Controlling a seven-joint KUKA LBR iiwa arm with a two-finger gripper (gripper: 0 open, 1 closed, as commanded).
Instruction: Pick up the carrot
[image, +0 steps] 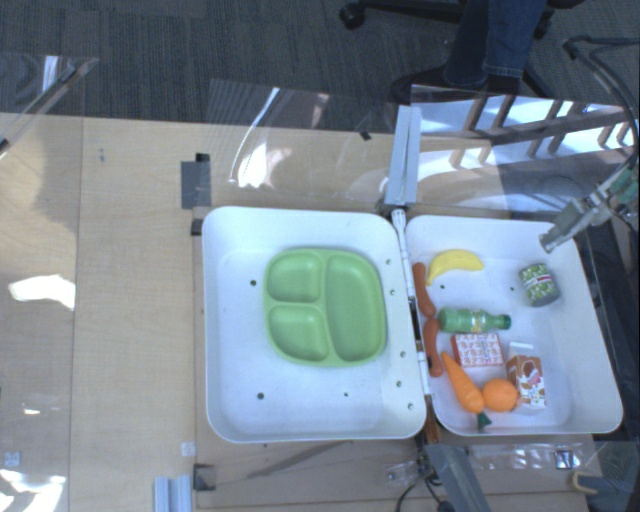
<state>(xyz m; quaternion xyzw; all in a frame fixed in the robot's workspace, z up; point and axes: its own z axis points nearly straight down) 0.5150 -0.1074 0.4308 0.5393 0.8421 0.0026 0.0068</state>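
The carrot (461, 383) is orange with a small green stem end. It lies slanted in the near left part of the right bin (590, 400), touching an orange (500, 396) on its right. The gripper (554, 238) hangs over the bin's far right corner, well away from the carrot, and points down to the left. Nothing shows in its grasp.
Around the carrot lie a red-patterned box (478, 349), a small carton (528, 381), a green bottle (472, 321) and two reddish sausages (422, 287) along the left wall. A banana (455, 263) and a green can (540, 284) sit farther back. The left bin holds a green divided plate (327, 305).
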